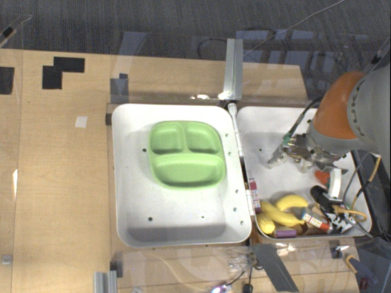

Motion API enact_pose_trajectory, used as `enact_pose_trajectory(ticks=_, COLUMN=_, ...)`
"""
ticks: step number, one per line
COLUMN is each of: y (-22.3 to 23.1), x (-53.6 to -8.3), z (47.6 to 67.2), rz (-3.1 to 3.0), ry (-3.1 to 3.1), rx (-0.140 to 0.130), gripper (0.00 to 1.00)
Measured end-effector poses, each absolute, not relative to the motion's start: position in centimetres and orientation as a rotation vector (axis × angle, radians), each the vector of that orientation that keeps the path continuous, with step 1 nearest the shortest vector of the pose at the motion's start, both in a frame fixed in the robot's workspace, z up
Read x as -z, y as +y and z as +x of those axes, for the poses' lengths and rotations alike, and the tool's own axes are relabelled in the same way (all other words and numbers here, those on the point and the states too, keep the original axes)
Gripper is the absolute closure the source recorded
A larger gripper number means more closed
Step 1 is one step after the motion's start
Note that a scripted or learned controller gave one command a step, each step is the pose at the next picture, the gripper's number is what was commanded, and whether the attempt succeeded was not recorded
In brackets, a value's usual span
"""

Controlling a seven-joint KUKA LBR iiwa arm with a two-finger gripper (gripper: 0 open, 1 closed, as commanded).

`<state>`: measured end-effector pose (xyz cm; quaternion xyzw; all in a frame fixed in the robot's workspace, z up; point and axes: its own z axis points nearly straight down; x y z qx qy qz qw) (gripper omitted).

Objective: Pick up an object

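Looking first at the near edge of the right shallow white bin (263, 133), you see the clutter packed along its front wall: a pair of yellow plastic bananas (282, 211), a small purple cylinder (285, 232) lying just in front of them, and a jumble of black, red and white small items (327, 215) toward the bin's front right corner. A thin red-and-white stick (251, 191) lies along the bin's left wall, just left of the bananas.

Farther back over that same bin, the two-finger gripper (287, 154) hangs over bare white floor, behind the bananas and apart from them. You cannot tell from this view whether it is spread or closed, and nothing visible sits in it. The grey arm with its orange band (333, 112) comes in above the bin's right side and hides part of that side.

Left of the right bin, touching it along the shared wall, the left shallow white bin (131, 224) holds a green three-compartment plastic plate (185, 153), lying flat near its middle.
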<state>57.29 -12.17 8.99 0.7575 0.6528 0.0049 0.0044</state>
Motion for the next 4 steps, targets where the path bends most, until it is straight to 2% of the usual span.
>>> enact_pose_trajectory(ticks=1, y=-17.5, x=-11.3, z=58.4, rz=2.277, ry=2.161, rx=-0.003, gripper=0.00)
enact_pose_trajectory(ticks=2, y=-18.0, x=-9.0, z=49.6, rz=2.419, ry=1.986, rx=-0.018, gripper=0.00)
enact_pose_trajectory(ticks=3, y=-11.0, x=-9.1, z=49.5, rz=2.200, ry=2.211, rx=-0.021, gripper=0.00)
enact_pose_trajectory(ticks=4, y=-14.4, x=-9.1, z=49.5, rz=2.067, ry=2.347, rx=-0.023, gripper=0.00)
